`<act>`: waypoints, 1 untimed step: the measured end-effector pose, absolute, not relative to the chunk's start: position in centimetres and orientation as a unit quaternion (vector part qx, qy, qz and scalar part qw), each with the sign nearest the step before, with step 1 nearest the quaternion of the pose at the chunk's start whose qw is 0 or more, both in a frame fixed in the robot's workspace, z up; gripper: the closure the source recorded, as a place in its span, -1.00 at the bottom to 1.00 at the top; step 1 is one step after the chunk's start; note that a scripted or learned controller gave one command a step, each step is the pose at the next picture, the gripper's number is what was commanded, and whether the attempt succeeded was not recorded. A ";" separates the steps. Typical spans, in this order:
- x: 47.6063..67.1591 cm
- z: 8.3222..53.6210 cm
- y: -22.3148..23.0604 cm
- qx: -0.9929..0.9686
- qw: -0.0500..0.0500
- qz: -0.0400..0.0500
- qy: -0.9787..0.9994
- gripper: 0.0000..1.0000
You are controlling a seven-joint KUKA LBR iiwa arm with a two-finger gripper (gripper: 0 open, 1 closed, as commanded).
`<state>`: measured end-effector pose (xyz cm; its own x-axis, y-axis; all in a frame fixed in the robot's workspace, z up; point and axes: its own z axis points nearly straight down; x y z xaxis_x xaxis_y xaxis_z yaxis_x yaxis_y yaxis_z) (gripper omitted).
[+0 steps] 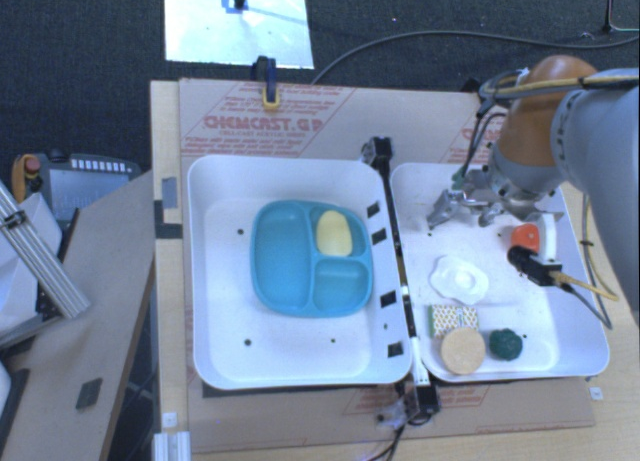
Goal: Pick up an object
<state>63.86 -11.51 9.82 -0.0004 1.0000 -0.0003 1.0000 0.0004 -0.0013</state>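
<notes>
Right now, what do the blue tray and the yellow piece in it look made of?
The blue tray looks like moulded plastic: uniform colour, rounded compartment walls, a soft sheen. The yellow piece in its upper right compartment looks like smooth plastic or rubber, perhaps toy food; its matte, even surface leaves that open.

We look down on dark carpet (90, 39) with a pale square sheet (235, 9) lying on it. A cable (400, 41) curves across. A tan side table (95, 319) stands at left.
</notes>
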 end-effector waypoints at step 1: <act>63.9 8.4 -11.5 -0.707 0.000 0.000 -0.707 -1.00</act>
<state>63.92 -11.47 8.44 -0.0005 1.0000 -0.0003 1.0000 0.0005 0.0003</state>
